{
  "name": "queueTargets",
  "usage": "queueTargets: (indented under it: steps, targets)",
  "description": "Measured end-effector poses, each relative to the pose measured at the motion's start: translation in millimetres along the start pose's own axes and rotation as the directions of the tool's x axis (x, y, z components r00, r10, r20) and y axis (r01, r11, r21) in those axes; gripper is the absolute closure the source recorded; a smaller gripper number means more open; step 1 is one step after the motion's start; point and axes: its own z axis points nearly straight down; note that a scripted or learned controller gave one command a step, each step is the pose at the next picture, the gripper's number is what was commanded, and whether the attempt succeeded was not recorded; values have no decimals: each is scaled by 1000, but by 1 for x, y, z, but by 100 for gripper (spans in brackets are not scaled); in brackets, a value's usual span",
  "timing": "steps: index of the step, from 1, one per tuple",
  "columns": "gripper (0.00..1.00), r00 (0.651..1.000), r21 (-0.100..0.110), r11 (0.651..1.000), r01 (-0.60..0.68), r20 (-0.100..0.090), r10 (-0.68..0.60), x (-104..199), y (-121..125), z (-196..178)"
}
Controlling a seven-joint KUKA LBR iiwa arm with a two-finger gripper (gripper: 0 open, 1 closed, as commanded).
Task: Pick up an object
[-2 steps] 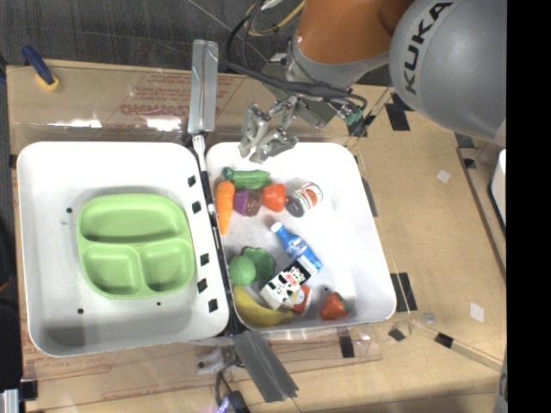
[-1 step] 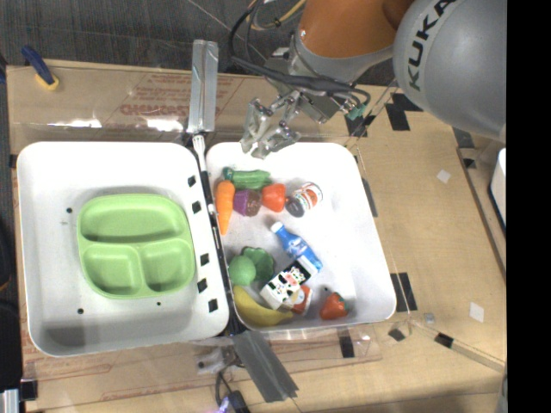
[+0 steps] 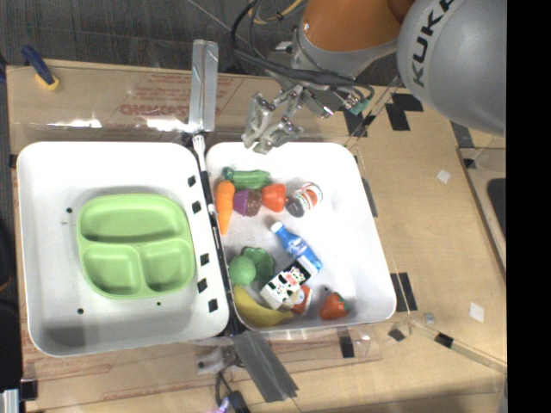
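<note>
My gripper [image 3: 263,134] hangs above the back rim of the right bin [image 3: 366,239], its fingers spread and nothing between them. Below it in that bin lie a green pepper-like vegetable [image 3: 247,178], an orange carrot [image 3: 224,205], a purple piece [image 3: 248,201], a red-orange piece [image 3: 274,197] and a small can [image 3: 304,199]. Toward the front are a blue bottle [image 3: 295,247], a green vegetable [image 3: 248,265], a black-and-white carton [image 3: 284,286], a yellow banana [image 3: 258,310] and a red strawberry-like piece [image 3: 333,305].
The left bin [image 3: 43,256] holds a green divided tray [image 3: 135,243]. A metal strip [image 3: 204,84] rises along the divider between the bins. A blue-and-yellow item [image 3: 40,67] lies at the far left of the bench.
</note>
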Motion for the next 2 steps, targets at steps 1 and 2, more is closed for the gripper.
queueTargets:
  steps: [1, 2]
  targets:
    - [100, 984, -22, 984, 179, -16, -180, -18, 31, 115]
    - [100, 872, -15, 872, 489, -5, -490, -6, 15, 94]
